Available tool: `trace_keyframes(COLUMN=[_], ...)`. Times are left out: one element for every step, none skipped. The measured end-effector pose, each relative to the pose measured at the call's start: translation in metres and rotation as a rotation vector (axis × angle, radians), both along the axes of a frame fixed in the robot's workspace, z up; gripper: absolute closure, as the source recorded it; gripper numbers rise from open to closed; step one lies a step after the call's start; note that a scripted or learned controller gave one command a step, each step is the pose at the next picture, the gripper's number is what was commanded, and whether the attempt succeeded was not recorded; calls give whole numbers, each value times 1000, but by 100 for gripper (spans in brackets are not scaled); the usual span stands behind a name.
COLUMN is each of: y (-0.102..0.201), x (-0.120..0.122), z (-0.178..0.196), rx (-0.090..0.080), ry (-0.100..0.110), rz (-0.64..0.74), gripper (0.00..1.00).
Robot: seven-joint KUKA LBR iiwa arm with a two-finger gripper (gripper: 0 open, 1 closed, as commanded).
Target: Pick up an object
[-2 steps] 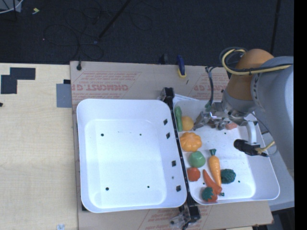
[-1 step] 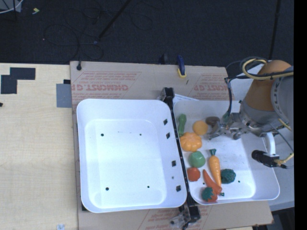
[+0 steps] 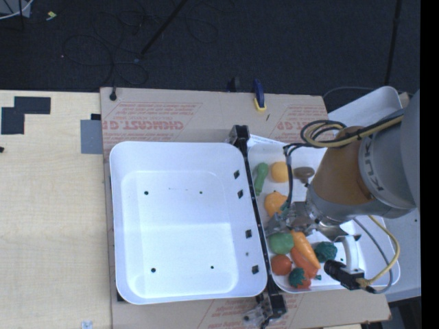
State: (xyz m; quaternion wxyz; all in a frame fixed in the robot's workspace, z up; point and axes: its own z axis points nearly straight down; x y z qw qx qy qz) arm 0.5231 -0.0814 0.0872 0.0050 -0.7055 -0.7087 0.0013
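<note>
The right bin holds several toy foods: a green pod, a yellow-orange ball, an orange fruit, a green round piece, a carrot, a red tomato and two teal pieces. The arm reaches in from the right and covers much of this bin. My gripper is low over the bin's middle, just right of the orange fruit and above the green round piece. Nothing is visibly lifted.
The left white bin lies beside the right one, with a black divider between them. Both rest on a cardboard sheet. A blue and yellow clamp sits at the back edge. Cables loop off the wrist.
</note>
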Motion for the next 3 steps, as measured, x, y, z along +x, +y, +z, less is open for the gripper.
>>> trace_keyframes(y=[-6, -4, -2], x=[3, 78, 82], z=[10, 0, 0], rx=[-4, -5, -5], ry=[-4, -10, -6], rz=[-9, -2, -3], gripper=[100, 100, 100])
